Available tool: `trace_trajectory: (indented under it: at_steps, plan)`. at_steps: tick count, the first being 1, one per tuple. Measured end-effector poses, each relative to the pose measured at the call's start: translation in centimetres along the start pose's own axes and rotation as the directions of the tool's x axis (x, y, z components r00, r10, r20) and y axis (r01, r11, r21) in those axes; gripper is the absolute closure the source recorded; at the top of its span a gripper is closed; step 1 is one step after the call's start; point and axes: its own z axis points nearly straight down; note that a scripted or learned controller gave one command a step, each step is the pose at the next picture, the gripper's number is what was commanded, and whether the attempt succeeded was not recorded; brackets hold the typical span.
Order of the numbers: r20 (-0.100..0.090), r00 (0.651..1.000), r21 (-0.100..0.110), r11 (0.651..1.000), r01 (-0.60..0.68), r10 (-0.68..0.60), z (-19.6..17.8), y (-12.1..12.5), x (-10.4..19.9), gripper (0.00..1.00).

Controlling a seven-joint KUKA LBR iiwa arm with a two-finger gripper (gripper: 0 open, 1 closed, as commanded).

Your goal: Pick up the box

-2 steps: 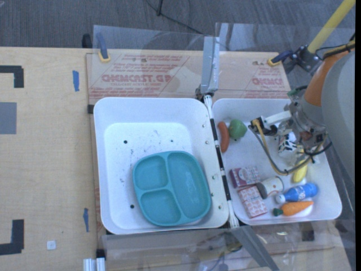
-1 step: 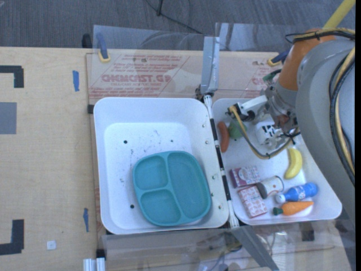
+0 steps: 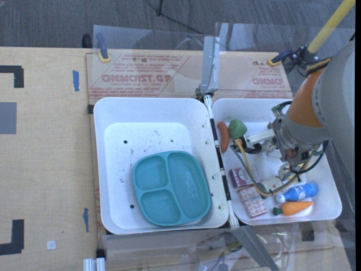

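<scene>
**Arm hanging over right bin, boxes lying at its left side**

Camera view: arm is reaching in from the right, w/ the end effector hanging over the middle of the right bin. The wrist is blocking the look down, so can't tell how far open it is or whether it's gripping anything.

A small dark-red box is lying flat on the bin floor by the left wall, left of the end effector. A flat pinkish box is lying just in front of it, toward the near rim.

A green toy and an orange-red sausage-shaped item are sitting side by side at the back left. A blue & white bottle is lying on its side at front right, w/ an orange carrot just beside it.

The left bin is holding a teal divided plate, sitting toward its front right. Both bins are resting on the counter.
</scene>
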Motion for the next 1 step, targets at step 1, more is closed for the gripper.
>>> trace_trajectory:
  at_steps: [1]
  plan:
    - [-0.001, 1.0, -0.002, 1.0, -0.005, 0.005, -1.02, 0.25, -0.06, 1.0]
